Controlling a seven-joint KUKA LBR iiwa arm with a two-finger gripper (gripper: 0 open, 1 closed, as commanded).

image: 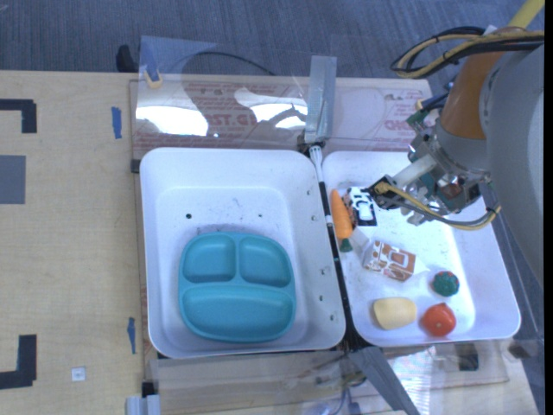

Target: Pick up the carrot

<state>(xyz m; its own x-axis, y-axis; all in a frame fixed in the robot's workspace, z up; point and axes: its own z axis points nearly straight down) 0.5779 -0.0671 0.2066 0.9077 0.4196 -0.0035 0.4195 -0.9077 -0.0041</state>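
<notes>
The carrot (341, 218) is lying along the left wall of the right bin (492, 271), at frame centre, green end pointing down. Nearest the bottom edge, a yellow piece (393, 312) and a red tomato (439, 319) are seen, with a waffle (389, 260) above them. Further up, the gripper (378, 194) is being held just right of the carrot; its opening cannot be told. A teal divided plate (235, 286) is sitting in the left bin (173, 180).

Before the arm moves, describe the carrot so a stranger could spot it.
Look in the right white bin, along its left wall. The carrot lies there lengthwise, just left of the gripper. It alone is long, thin and orange with a green end.
</notes>
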